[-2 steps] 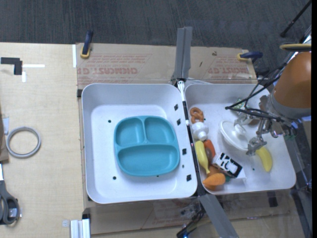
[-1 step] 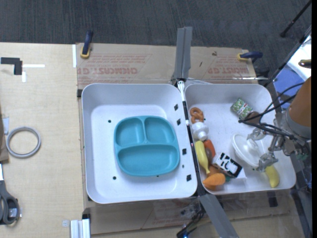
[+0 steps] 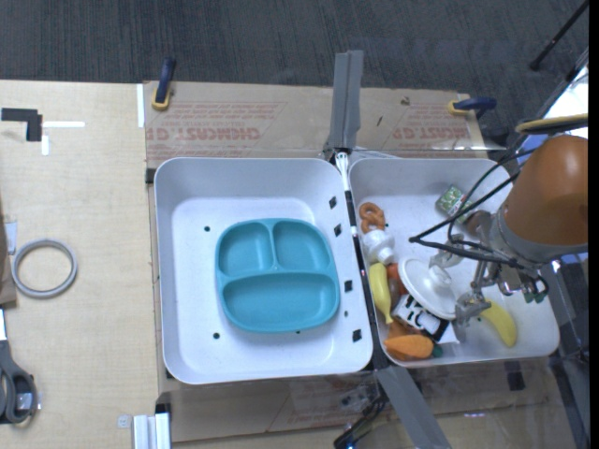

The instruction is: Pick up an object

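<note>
Seemingly nothing was lifted yet: the claw [image 3: 473,305] hung low by the right bin's [image 3: 412,178] front edge, near a banana [image 3: 501,325]; its opening couldn't be told.

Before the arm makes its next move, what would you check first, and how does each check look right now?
1. The hand is over the right bin, where the objects are: ok.
2. There is a target near the hand: ok, a yellow banana lies just beside it.
3. Something is between the fingers: cannot tell, the wrist and cables hide them.
4. There is room around the target: ok for the banana, which lies apart. Not ok for the clear cup, orange carrot and second banana, which are crowded together.
5. The left bin holds a place to set things down: ok, a teal divided plate sits in it.
</note>
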Controlling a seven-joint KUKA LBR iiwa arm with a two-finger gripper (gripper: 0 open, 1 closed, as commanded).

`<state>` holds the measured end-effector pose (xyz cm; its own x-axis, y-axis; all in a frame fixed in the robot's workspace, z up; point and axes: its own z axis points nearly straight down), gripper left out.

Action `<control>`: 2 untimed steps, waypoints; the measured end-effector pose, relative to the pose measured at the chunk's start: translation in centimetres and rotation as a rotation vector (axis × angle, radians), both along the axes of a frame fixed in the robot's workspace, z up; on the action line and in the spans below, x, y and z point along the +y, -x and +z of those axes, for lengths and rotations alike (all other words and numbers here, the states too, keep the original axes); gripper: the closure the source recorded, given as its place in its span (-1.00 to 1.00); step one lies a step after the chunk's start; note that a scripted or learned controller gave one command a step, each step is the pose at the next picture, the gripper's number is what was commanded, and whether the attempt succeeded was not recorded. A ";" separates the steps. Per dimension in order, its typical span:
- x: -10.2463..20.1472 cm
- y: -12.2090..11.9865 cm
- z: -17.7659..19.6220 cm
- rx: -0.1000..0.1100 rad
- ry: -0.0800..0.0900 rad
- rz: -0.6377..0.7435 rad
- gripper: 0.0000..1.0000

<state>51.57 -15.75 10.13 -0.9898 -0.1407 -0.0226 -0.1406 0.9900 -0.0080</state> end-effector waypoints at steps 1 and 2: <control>-3.2 -8.7 -0.4 0.011 -0.001 0.116 -1.00; -6.6 1.8 -0.5 0.013 0.003 0.188 -1.00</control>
<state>49.77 -22.35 9.67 -0.9464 -0.3230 -0.0095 -0.3229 0.9464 -0.0076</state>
